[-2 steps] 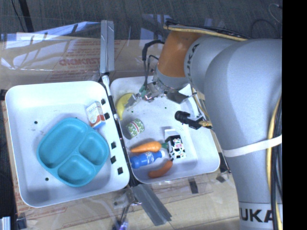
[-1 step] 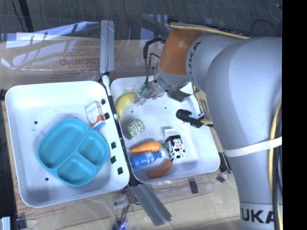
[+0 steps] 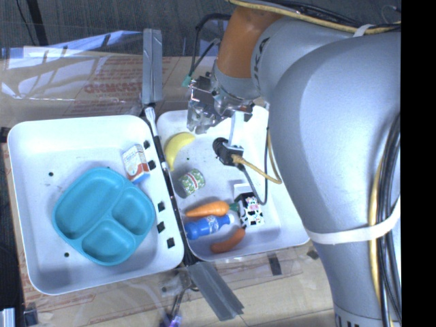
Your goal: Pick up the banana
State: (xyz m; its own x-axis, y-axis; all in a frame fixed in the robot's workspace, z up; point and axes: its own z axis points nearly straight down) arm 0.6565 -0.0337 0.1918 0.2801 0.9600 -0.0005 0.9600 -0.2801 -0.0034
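Near the back left corner of the right bin [image 3: 289, 234] lies the banana [image 3: 177, 146], a pale yellow shape resting against the bin's left wall. Just above it and slightly to its right hangs the gripper [image 3: 199, 123], at the end of the grey arm [image 3: 327, 114] with its orange band [image 3: 242, 36]; whether its fingers are wide or narrow cannot be told from this angle, and the banana is not visibly between them. Below the banana sits a small green and white can [image 3: 191, 181]. Nearer the front of the same bin lie a carrot [image 3: 208, 209], a blue bottle [image 3: 208, 226], a brown sausage [image 3: 227, 240] and a small black and white toy [image 3: 251, 212]. Across the divider, the left bin [image 3: 41, 155] holds a blue sectioned plate [image 3: 103, 214] and a small red and white carton [image 3: 135, 161] beside it.
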